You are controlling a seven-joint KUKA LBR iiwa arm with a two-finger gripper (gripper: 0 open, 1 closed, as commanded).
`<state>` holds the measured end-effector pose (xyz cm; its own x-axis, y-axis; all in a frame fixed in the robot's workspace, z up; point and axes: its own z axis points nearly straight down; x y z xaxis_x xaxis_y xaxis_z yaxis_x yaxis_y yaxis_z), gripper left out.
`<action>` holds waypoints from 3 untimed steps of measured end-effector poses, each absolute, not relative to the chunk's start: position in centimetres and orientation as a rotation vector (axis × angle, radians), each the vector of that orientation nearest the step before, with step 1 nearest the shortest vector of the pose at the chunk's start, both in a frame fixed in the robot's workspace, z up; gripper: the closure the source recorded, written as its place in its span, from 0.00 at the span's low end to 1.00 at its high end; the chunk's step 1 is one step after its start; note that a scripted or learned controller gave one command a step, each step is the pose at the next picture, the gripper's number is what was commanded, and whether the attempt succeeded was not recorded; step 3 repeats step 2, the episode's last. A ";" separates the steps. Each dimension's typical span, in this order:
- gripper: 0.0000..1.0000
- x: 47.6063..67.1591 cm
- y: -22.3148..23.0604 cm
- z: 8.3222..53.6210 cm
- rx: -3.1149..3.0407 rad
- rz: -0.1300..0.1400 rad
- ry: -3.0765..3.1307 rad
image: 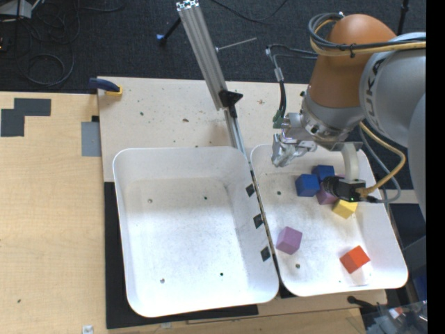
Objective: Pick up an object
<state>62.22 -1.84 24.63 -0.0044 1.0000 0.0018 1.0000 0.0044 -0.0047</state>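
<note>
The gripper (285, 153) hung over the far left corner of the right bin (316, 273), close to the rim it shares with the left bin (181, 214). Whether it was apart or together could not be told from this slant. The arm (361, 68) reached in from the right, over the bin's far rim.

All six blocks lay in the right bin. Each looked roughly cubic, so none showed a clear long axis. The blue block (306, 185) sat nearest the gripper, just to its near right, with its sides turned slightly off the bin's walls. A second blue block (323, 172) lay just beyond it, touching or nearly so. A purple block (325, 197) was tucked against the near right of the first blue one, partly hidden, and a yellow block (344, 209) lay just beside it, turned with a corner towards the near side. These four made a tight cluster in the far middle of the bin.

The lilac cube (289, 240) stood alone near the shared rim, well apart from the cluster, with bare floor on every side. The orange cube (355, 259) sat near the right near corner, close to the rim, also alone. Bare floor lay between those two cubes.

The left bin showed a white floor with a few dark specks. Three black clips (258, 220) sat along the shared rim.
</note>
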 end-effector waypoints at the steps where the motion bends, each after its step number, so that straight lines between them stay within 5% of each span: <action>1: 1.00 64.3 2.5 24.7 -2.216 -0.001 -2.225; 3: 1.00 65.7 6.3 23.6 -2.217 0.002 -2.223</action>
